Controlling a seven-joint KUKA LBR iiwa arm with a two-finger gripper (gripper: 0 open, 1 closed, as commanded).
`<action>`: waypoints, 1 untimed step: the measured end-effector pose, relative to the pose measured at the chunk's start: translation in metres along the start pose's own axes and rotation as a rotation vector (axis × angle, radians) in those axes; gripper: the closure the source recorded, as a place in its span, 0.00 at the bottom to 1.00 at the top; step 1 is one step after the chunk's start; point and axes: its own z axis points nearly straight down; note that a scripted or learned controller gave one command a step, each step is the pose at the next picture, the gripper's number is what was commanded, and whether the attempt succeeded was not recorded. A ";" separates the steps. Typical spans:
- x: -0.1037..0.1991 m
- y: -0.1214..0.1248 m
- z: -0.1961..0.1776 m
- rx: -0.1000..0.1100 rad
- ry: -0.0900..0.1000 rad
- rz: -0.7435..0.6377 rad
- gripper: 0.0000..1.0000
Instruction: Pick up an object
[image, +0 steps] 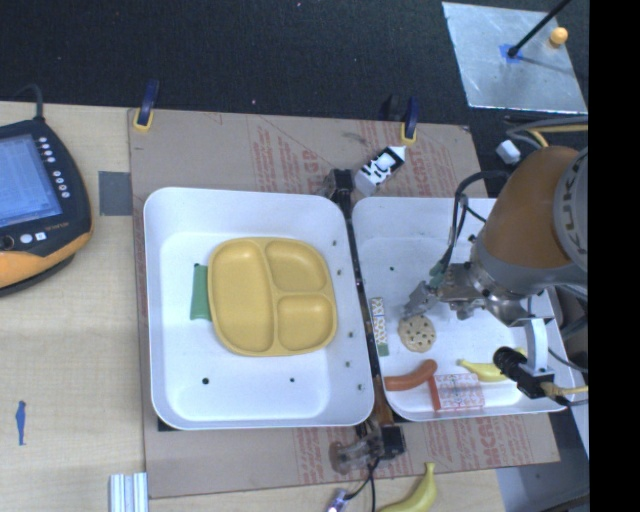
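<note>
Jaws (420, 297) of the grey, orange-banded arm low in the right-hand shallow white bin (400, 225), just above the round speckled tan cookie (416, 333); gap between them too small and blurred to tell. Nothing seen gripped. Near the cookie: a narrow patterned strip (378, 325) against the bin's left wall, an orange-red sausage-shaped toy (411, 377), a clear red-printed packet (458, 392), a small yellow banana-like piece (480, 370). Across the divide, a yellow three-compartment plastic tray (271, 295) over a green card (200, 292) in the left-hand white bin (165, 310) on the table. Likely risks: flat cookie slipping out; fingertips jamming on the bin floor; a sideways nudge toward the strip; descent off-centre, closing on air.
</note>
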 end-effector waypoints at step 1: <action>0.005 -0.008 0.041 0.000 0.000 0.000 0.00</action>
